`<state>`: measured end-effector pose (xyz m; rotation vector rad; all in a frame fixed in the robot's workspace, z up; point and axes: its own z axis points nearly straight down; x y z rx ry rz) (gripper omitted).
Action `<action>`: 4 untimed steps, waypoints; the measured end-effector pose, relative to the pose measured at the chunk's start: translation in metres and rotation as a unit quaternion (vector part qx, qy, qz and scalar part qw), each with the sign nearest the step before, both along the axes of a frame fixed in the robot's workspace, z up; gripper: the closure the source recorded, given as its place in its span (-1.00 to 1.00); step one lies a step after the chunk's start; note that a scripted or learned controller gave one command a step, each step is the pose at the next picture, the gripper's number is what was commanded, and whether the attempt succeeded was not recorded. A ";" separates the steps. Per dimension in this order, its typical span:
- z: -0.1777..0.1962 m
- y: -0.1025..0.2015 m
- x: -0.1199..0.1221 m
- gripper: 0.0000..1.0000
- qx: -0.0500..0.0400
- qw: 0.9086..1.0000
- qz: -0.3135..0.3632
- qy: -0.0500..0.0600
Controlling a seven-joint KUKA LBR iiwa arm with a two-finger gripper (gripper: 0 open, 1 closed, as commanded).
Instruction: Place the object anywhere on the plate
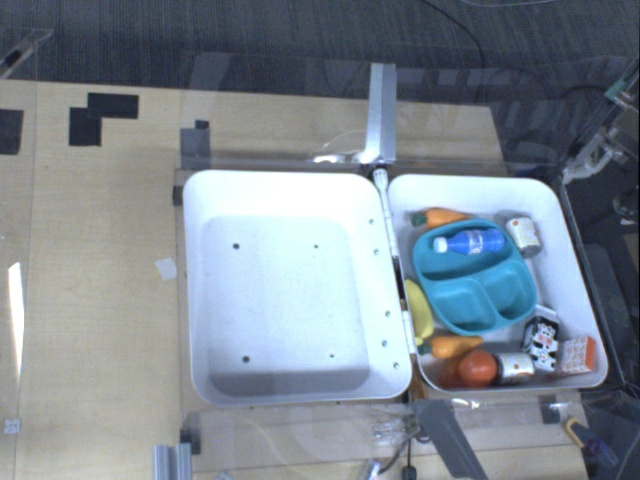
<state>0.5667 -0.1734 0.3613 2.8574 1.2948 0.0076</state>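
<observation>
Bins sit side by side on my pale wooden counter [100, 268], a wide shallow white bin on the left [285, 193] and a matching white bin on the right [565, 253] that carries all the clutter. Near the middle of that right bin lies the teal plastic divided plate [480, 303], tilted a little, and a small blue bottle with a white label [470, 241] lies on its side in the plate's far compartment. An orange carrot-like piece [445, 217] pokes out just beyond the plate's far rim, with a small silver can [523, 233] beside it. A yellow banana-shaped toy [420, 310] hugs the plate's left edge, and along the near wall I see an orange pear-shaped toy [452, 346], a red round fruit [478, 368], a second silver can [516, 367], a black and white patterned packet [541, 337] and a red and white box [575, 354]. Whether my gripper is wide, narrow or holding anything, I cannot tell.
</observation>
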 end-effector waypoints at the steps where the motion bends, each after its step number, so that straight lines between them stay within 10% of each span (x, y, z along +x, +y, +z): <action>1: 0.075 0.012 -0.054 -1.00 0.000 1.000 -0.008 0.000; 4: 0.075 0.138 -0.079 -1.00 0.003 0.949 -0.316 0.000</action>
